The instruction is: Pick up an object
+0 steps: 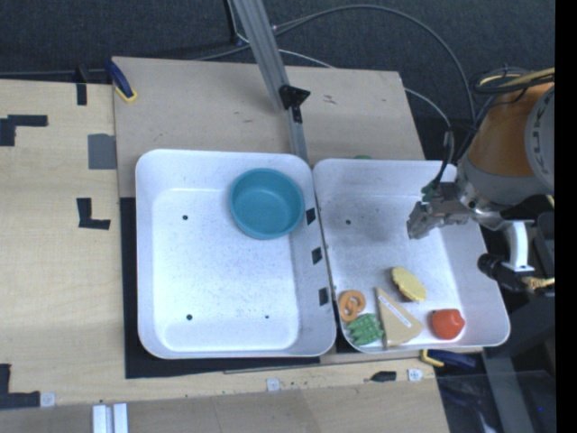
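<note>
A KUKA arm's gripper (pixel 427 219) hangs over the right bin (pixel 361 188), near its right wall and above a bare stretch of floor, with nothing visible between its fingers; whether the jaws stand apart or together cannot be told from this angle. The candidates for pickup lie clustered along that bin's near edge: an orange ring (pixel 351 303) and a green piece (pixel 364 330) by the near-left corner, a tan wedge (pixel 397 317) beside them, a yellow piece (pixel 409 285) just above the wedge, and a red piece (pixel 447 323) toward the near-right corner. A blue bowl (pixel 266 203) sits at the far-right corner of the left bin (pixel 180 269). By appearances, no grasp has been made: choosing 1 object, descending and lifting all remain.
</note>
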Robot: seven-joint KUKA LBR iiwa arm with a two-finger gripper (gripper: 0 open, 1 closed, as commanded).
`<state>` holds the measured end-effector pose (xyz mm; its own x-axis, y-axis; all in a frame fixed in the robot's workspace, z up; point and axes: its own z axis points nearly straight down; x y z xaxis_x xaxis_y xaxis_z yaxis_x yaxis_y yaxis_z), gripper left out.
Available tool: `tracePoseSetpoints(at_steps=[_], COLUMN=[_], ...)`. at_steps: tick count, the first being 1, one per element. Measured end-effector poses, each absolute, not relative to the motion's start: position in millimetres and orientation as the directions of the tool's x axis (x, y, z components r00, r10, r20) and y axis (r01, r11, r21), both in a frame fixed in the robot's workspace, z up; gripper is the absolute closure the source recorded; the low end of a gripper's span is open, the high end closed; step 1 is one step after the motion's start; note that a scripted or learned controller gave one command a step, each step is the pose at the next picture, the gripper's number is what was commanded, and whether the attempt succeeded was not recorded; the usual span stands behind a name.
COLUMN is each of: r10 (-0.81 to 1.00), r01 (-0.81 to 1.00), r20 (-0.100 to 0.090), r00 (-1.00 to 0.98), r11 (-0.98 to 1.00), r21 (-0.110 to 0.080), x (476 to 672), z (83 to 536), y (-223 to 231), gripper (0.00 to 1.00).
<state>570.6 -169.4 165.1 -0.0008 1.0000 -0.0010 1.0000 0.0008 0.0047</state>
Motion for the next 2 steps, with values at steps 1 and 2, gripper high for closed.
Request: tracePoseSetpoints(at_steps=[1, 2], r10=[1.0, 1.0], r01=[1.0, 1.0], r20=[-0.001, -0.001], r00=[0.0, -0.001], r11=[0.0, 0.001], r21=[0.003, 0.004], x=[562.3, 558.3], z=[213.7, 261.8], y=[-173.1, -164.7], gripper=[1.0, 1.0])
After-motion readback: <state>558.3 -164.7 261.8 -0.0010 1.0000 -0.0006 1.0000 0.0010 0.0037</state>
